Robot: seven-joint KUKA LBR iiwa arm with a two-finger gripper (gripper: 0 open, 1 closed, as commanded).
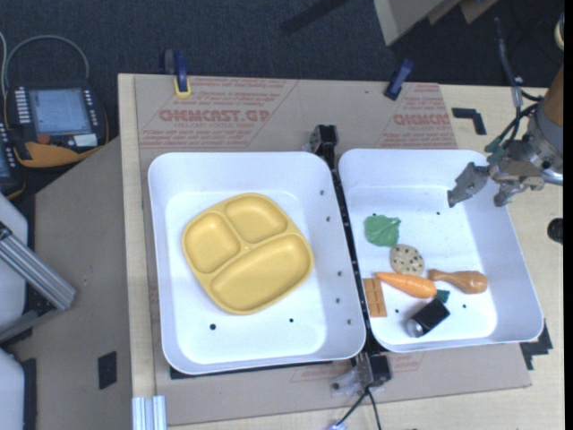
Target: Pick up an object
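So far nothing is picked: the gripper [483, 186] hovers over the right bin [515, 240], seemingly open and empty, carrot [407, 284] untouched.

A brown board [269, 106] covers the bench over dark carpet [224, 16]; a pendant [55, 119] lies left.
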